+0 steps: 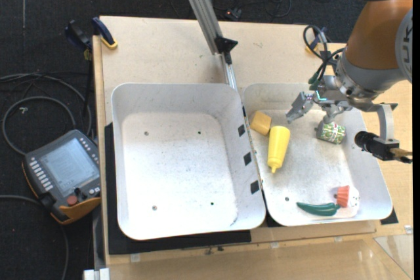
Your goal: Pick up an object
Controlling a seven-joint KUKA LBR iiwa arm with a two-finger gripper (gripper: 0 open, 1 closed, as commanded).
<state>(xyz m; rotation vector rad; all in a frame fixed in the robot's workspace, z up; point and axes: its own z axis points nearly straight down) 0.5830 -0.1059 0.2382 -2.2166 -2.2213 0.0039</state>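
Nearest the camera, along the front rim of the right bin (367, 160), lie a green pepper-like toy (317, 208) and, just beside it, a small orange-and-white piece (346, 197).

Higher in that bin the hand (317, 103) hangs from the grey-and-orange arm (377, 42), which reaches in from the right. Its two fingers stand spread, one angled out to the left and one down toward the bin floor, with nothing between them; I judge it open and poised for a grasp, not holding.

Just beside the lower finger sits a small green-and-white object (331, 133), the likeliest thing to be picked, since the hand is nearly over it. Further left, a yellow bottle-shaped toy (277, 147) lies on its side, and a small yellow block (261, 122) rests close to the bottle's upper end, near the wall shared with the left bin (177, 92). Both bins sit side by side on the counter (164, 49), keeping loose objects within the arm's reach.
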